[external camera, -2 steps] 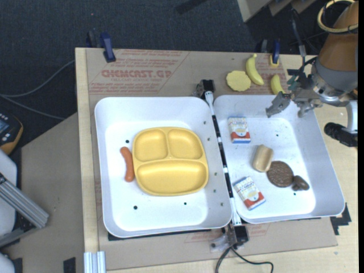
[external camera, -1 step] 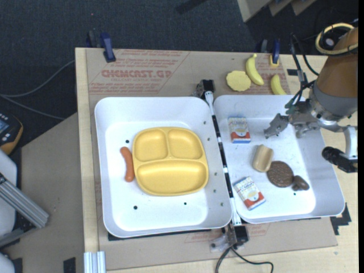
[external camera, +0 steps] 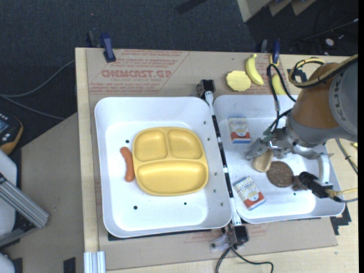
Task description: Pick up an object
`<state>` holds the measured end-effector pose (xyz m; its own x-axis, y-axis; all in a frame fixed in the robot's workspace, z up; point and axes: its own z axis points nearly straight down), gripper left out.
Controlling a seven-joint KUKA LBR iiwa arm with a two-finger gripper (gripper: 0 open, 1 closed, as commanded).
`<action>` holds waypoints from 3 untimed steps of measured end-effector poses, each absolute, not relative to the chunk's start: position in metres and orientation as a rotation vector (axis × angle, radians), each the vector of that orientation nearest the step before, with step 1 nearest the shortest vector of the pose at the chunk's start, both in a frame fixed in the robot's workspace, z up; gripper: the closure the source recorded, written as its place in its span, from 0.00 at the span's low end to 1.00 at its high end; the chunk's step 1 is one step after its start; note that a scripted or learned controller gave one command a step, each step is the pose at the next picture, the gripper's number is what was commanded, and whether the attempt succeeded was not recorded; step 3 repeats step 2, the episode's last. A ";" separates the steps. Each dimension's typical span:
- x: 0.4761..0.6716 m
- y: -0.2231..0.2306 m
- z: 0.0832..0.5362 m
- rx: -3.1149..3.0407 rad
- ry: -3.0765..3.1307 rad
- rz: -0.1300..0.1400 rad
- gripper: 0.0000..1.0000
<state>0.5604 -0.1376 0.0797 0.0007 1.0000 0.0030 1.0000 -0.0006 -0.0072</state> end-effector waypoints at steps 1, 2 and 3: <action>0.563 -0.139 0.095 -2.225 -2.221 -0.002 1.00; 0.605 -0.056 0.191 -2.215 -2.239 -0.016 1.00; 0.605 -0.056 0.191 -2.215 -2.239 -0.016 1.00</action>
